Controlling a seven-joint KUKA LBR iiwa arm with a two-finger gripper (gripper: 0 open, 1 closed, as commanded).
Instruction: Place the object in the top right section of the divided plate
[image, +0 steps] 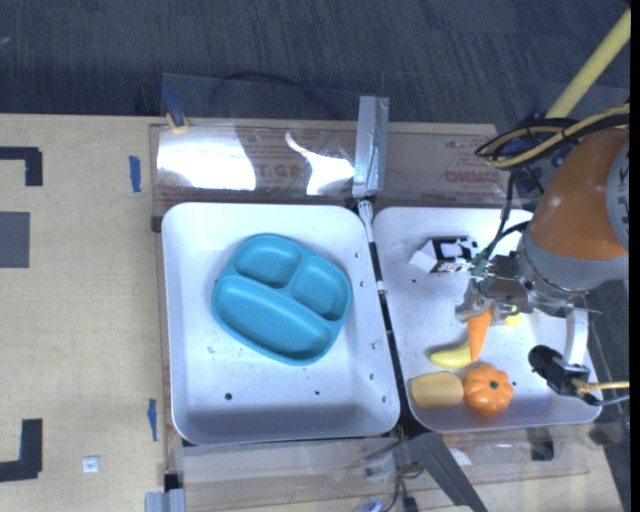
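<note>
Near the little pumpkin (488, 388), the hand (487, 308) pinches a toy carrot (478, 333), which must next go left to the blue plate (283, 296).

A pale, light-wood tabletop (80, 300) fills the left side, marked with black angular tape shapes (25, 165), a grey square patch (12, 240) and short strips of blue tape (134, 173). Beyond its far edge lies dark blue-grey carpeted floor (300, 45). A brown cardboard panel with red print (430, 165) lies behind the bins, partly covered by a clear plastic sheet (230, 160) that throws back bright white glare from overhead light. An upright grey metal bracket (370, 145) stands at its middle.
</note>
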